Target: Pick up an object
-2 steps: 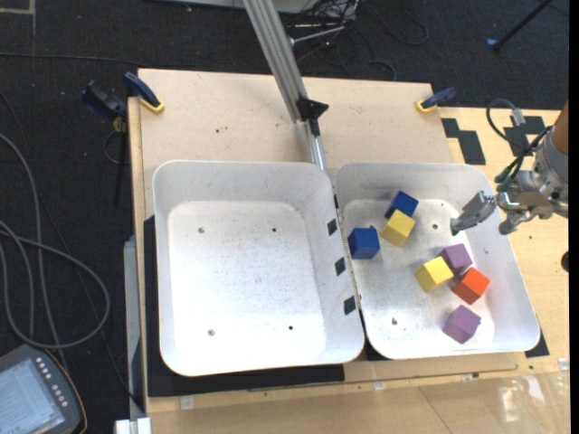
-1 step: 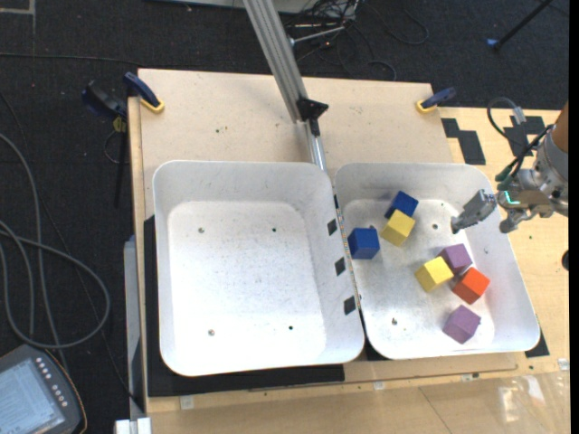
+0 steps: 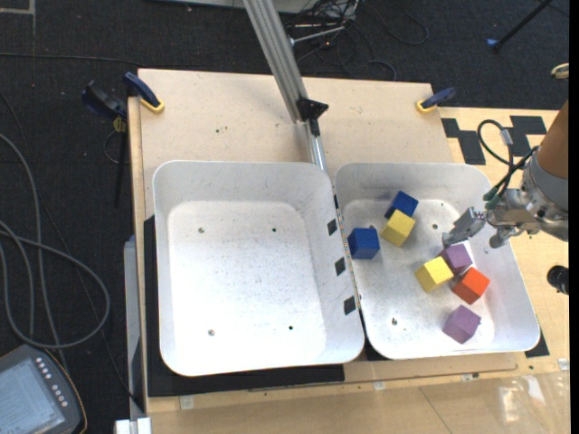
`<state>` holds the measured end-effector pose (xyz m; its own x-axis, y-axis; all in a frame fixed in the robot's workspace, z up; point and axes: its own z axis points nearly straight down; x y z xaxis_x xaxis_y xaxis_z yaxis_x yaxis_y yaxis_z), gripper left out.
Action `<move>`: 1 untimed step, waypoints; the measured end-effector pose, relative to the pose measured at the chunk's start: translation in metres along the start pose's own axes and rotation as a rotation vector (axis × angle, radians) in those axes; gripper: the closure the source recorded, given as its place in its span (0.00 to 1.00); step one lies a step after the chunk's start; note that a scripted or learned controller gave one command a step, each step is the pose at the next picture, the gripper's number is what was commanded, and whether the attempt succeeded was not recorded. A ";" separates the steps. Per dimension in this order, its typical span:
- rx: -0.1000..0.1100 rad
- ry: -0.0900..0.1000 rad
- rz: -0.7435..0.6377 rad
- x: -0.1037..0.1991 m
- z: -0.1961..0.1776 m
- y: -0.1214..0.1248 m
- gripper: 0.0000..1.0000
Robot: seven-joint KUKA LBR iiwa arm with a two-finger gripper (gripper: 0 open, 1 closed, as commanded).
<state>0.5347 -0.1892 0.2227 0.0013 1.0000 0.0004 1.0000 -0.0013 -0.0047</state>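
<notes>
The right bin (image 3: 507, 328) holds several small cubes. Two blue cubes (image 3: 364, 242) (image 3: 403, 204) lie toward its left, with a yellow cube (image 3: 397, 229) between them. Further right, a second yellow cube (image 3: 434, 273), a purple cube (image 3: 458, 255) and an orange cube (image 3: 470, 285) sit close together. Another purple cube (image 3: 462, 323) rests near the front. My gripper (image 3: 480, 231) hangs open at the bin's right side, just above and behind the upper purple cube. Its fingers (image 3: 460, 228) stand apart with nothing between them.
The left bin (image 3: 172, 242) sits beside the right one, sharing a raised middle wall. A slanted metal pole (image 3: 276, 48) rises behind the bins. Clamps (image 3: 145, 93) (image 3: 435, 99) grip the bench's back corners. Cables run by the arm at right.
</notes>
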 end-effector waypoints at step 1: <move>0.002 0.001 -0.001 0.004 0.063 -0.005 0.00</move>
<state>0.5291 -0.1849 0.1598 0.0005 1.0000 0.0019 1.0000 -0.0005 -0.0070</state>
